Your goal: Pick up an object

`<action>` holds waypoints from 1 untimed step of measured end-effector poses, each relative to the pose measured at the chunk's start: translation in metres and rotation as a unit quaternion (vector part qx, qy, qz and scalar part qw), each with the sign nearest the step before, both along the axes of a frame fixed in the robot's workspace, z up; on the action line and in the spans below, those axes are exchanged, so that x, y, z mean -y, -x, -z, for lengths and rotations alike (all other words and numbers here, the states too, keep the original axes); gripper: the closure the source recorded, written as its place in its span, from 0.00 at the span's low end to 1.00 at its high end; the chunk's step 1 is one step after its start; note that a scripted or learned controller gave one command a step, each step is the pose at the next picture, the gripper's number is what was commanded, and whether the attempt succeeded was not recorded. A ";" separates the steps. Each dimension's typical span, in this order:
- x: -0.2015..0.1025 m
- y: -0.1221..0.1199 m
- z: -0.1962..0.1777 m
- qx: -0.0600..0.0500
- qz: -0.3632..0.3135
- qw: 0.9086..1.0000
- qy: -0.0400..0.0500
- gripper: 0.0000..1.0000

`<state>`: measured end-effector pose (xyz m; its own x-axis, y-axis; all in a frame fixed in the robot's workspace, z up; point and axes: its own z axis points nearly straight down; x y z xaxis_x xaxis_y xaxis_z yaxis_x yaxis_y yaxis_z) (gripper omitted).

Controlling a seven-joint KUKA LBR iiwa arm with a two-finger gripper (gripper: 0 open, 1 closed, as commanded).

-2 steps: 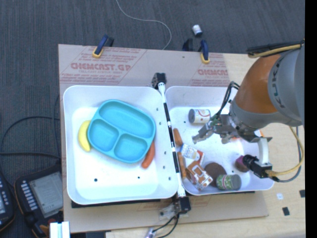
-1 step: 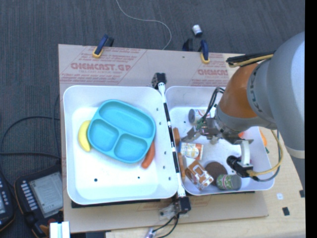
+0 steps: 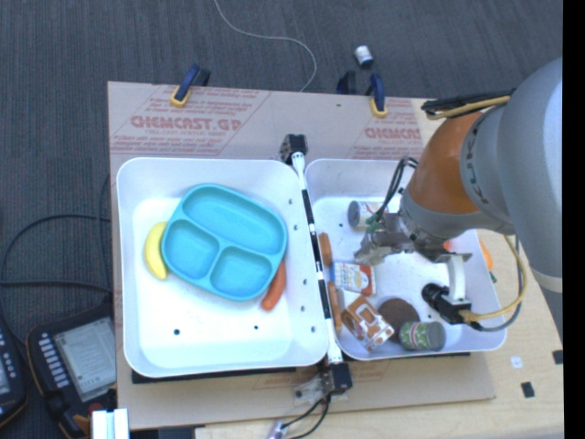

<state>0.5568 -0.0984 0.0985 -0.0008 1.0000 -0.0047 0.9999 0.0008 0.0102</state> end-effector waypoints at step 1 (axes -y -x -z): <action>0.000 0.000 0.000 0.000 0.000 1.000 0.000 0.00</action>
